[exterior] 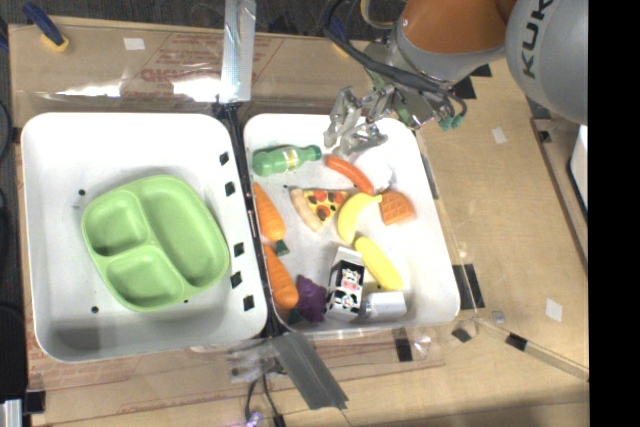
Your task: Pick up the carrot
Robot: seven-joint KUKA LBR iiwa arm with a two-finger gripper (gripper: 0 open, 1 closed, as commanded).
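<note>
While carrot (267, 215) hugs bin's left wall — gripper (352, 127) spread, unladen | far corner.

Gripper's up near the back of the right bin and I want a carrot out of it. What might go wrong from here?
1. The gripper sits over the hot dog and green bottle, not a carrot; closing here would likely grab the wrong thing.
2. Both carrots lie against the bin's left wall, leaving little finger room.
3. The lower carrot touches the purple grapes, which may come along.
</note>
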